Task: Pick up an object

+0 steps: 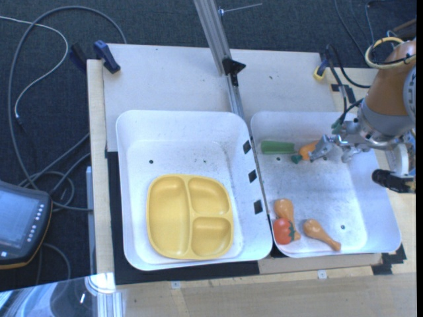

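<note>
Where bins meet, black clips (252, 175)

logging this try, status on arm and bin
End effector low in right bin, beside orange piece. Green block close left. Grasp unclear.

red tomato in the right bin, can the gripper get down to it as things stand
Probably yes, but awkwardly. The gripper is at the bin's far side, with bare floor between. The red tomato sits in the near left corner against the right bin wall, touching a tan drumstick, so fingers have little room.
</note>
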